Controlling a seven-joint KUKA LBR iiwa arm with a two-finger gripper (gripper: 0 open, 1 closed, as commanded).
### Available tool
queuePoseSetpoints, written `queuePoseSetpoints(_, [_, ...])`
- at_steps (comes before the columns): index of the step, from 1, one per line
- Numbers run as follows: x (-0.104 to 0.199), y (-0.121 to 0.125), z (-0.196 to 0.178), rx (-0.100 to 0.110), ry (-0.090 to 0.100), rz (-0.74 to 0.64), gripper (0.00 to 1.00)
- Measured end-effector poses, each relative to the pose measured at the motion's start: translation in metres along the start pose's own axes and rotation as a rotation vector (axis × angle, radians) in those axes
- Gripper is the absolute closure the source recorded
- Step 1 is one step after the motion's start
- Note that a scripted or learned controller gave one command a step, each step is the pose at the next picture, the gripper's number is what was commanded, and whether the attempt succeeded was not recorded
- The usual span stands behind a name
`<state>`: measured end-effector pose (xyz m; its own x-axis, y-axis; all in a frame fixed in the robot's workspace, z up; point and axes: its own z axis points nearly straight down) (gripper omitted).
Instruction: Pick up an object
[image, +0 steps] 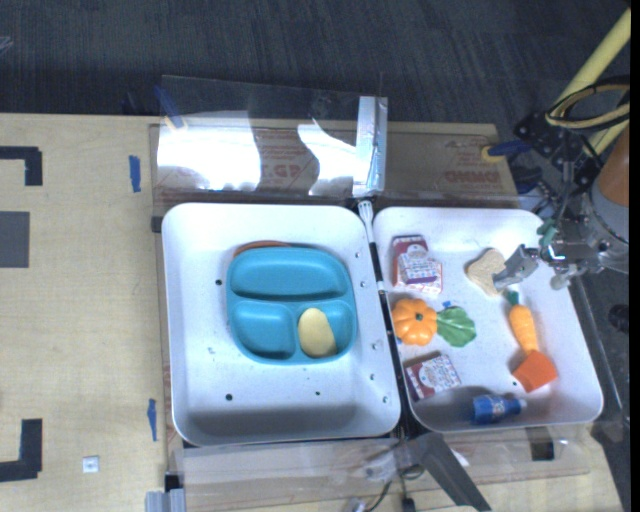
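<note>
Bins sit side by side on the counter (80, 300), and we take this for the approach step of the pick. Our gripper (530, 265) hangs over the upper right part of the right bin (585, 385), reaching in from the right. Whether the fingers are spread or closed we cannot tell; the metal parts blur together, and we see nothing clearly between them.

Just left of the gripper lies a pale beige piece (485, 268), touching or nearly touching the tip. Just below the gripper lies the carrot (522, 325), with an orange block (535, 370) near its lower end. Farther left in the same bin are two red packets (414, 262) (432, 375), a small pumpkin (414, 320) beside a green leaf (456, 327), and a blue item (495, 406) near the front wall. The left bin (190, 330) holds a blue divided tray (290, 300) with a yellow lemon-like piece (317, 330) in its lower right compartment.

We judge the beige piece or the carrot the likeliest target. The next move calls for centring over one of them, descending to the bin floor, closing, then lifting to check the hold. The neighbours lie close, so a slanted descent could nudge them.
</note>
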<state>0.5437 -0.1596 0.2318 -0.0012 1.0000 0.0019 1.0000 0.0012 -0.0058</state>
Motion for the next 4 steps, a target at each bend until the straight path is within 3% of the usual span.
queuePoseSetpoints(1, [-0.048,-0.012,0.135,0.002,0.008,-0.044,0.0])
queuePoseSetpoints(2, [-0.021,0.043,0.145,-0.01,-0.004,-0.146,0.0])
queuePoseSetpoints(3, [-0.022,0.044,0.135,-0.013,-0.005,-0.144,1.0])
queuePoseSetpoints(4, [0.018,0.113,0.12,-0.004,-0.001,0.043,1.0])
